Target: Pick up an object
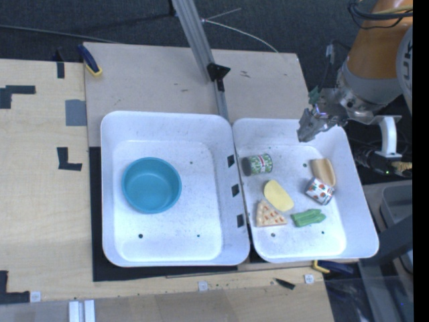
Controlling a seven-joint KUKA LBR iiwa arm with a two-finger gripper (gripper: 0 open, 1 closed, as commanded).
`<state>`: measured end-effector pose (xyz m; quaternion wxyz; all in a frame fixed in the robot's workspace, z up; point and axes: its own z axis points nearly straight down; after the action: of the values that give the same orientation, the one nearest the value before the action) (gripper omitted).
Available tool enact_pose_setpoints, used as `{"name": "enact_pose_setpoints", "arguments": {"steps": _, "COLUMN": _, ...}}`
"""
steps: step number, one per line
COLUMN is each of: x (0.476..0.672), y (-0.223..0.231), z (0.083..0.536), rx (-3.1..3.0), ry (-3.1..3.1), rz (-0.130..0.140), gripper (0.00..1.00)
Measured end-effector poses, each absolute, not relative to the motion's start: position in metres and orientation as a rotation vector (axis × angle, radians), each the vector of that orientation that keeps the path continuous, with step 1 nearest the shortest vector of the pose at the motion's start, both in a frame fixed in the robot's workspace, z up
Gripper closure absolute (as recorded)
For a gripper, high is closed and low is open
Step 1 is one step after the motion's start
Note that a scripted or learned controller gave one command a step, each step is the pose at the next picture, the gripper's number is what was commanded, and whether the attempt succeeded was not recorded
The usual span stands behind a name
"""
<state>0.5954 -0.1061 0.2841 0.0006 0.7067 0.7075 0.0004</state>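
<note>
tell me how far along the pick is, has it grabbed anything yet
Nothing looks picked yet. The gripper hangs over the far edge of the right bin with nothing visible between its fingers. The green can, yellow piece, waffle slice and other items lie in the bin. Left: descend, grasp one, lift.

Grey arm [367, 89], orange band [379, 42]

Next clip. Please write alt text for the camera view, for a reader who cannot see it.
A grey arm's claw hovers over the right white bin's upper edge, above a small green can, a yellow oval piece, an orange waffle-patterned wedge, a green pod-shaped toy, a tan bread-like piece and a red-and-white cup. The left white bin holds a blue round bowl.
</note>
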Motion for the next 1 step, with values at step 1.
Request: {"name": "enact_pose_setpoints", "arguments": {"steps": 1, "x": 0.5873, "y": -0.0653, "z": 0.2705, "rx": 2.22, "ry": 2.224, "rz": -0.003, "gripper": 1.0}}
